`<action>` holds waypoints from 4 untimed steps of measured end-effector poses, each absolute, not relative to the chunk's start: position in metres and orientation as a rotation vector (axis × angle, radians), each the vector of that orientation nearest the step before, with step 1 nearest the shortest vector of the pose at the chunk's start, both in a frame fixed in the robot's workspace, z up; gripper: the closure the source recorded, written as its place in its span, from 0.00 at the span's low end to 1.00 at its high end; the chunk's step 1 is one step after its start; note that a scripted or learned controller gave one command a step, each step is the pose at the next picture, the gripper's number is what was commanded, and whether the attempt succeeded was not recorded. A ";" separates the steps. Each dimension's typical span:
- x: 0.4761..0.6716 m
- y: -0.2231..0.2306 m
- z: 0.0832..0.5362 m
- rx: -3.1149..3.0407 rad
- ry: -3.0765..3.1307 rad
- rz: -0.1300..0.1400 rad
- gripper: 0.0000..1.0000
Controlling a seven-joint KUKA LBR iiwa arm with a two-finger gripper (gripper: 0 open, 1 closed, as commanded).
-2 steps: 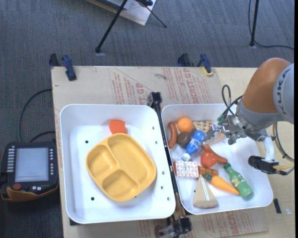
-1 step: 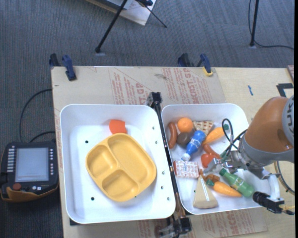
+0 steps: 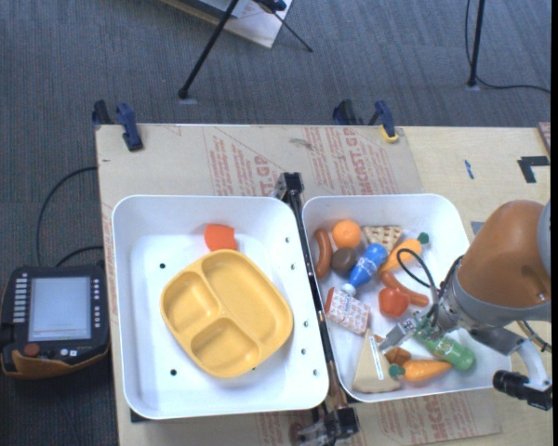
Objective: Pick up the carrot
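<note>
Gripper (image 3: 411, 328) hangs low just above the small orange plastic carrot (image 3: 424, 371); whether it grips anything, I cannot tell. Carrot lies unlifted, so the pick seems undone.

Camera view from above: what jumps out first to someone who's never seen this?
A yellow divided plate lies in the left bin. The right bin holds a jumble of toy food, including a carrot near its front edge. The arm's orange band looms on the right.
</note>
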State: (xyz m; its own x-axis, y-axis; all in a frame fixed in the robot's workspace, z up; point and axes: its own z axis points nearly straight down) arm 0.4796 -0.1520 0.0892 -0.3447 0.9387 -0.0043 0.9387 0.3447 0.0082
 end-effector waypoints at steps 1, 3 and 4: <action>0.478 -0.151 0.096 1.807 2.576 0.008 1.00; 0.523 -0.140 0.198 2.137 2.309 -0.003 0.00; 0.498 -0.108 0.085 1.580 2.722 -0.002 0.00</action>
State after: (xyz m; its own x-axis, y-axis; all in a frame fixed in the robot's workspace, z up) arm 0.4984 -0.1083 0.0846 -0.4959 0.8684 0.0046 0.8683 0.4959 -0.0039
